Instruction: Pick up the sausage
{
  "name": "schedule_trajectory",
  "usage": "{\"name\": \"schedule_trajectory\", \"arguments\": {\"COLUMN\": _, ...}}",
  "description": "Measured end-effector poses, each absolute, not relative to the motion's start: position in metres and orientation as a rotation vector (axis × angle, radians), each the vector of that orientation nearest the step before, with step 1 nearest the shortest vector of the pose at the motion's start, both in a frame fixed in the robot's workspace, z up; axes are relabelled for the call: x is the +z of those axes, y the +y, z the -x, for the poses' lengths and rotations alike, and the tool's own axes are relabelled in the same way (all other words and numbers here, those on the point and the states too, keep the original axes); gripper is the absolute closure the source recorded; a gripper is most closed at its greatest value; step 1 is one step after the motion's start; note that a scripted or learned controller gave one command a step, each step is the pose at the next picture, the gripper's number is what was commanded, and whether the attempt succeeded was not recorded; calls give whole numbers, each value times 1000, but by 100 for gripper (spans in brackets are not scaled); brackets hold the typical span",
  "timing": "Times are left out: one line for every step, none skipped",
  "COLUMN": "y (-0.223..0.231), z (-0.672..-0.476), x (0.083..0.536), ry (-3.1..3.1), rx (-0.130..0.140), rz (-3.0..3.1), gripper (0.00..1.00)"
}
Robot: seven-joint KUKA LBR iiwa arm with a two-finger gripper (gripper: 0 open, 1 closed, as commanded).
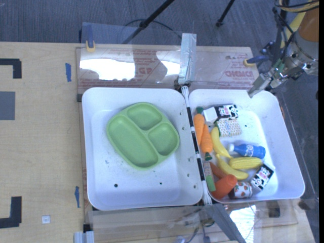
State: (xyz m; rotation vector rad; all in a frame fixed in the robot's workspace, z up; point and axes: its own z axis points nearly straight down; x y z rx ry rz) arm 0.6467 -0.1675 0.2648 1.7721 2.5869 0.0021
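Past the right bin's [286, 135] two-o'clock corner, the gripper [258, 87] hovers, spread or pressed together I cannot tell, so the approach seems barely begun and calls for descending toward seven o'clock to the reddish sausage [214, 169] under the banana [218, 142], on a wooden bench [40, 135] over dark carpet [50, 9].

Two bins sit side by side on the counter [35, 135]. The left bin [96, 186] holds a divided plate [143, 134] at its centre. The right bin [288, 166] holds toy foods clustered against its left wall. The pincer [263, 84] hangs beyond that bin's upper right corner.
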Motion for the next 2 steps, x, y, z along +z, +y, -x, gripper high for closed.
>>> {"name": "schedule_trajectory", "arguments": {"y": -143, "z": -621, "x": 337, "ry": 2535, "rx": 2, "rz": -1846, "gripper": 0}}
{"name": "schedule_trajectory", "arguments": {"y": -224, "z": -650, "x": 322, "ry": 2683, "rx": 1, "rz": -1619, "gripper": 0}}
